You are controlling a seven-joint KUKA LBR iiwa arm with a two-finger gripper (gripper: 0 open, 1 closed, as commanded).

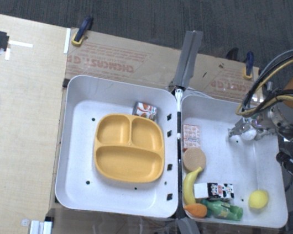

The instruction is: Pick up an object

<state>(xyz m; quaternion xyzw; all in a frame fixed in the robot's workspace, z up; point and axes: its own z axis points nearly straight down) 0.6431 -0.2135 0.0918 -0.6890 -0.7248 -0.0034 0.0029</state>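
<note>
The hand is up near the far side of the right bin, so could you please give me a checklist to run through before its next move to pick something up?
1. Hand carrying nothing: cannot tell; nothing is seen hanging from it, but its fingers are too small to read.
2. Hand over the right bin: ok, near its far wall.
3. Targets within that bin: ok; lemon, banana, round biscuit and green bottle lie there.
4. Lemon free of neighbours: ok, it sits apart.
5. Banana free of neighbours: not ok; it is crowded against the biscuit and the orange piece.
6. Cables above the wrist off the bin: ok.
</note>
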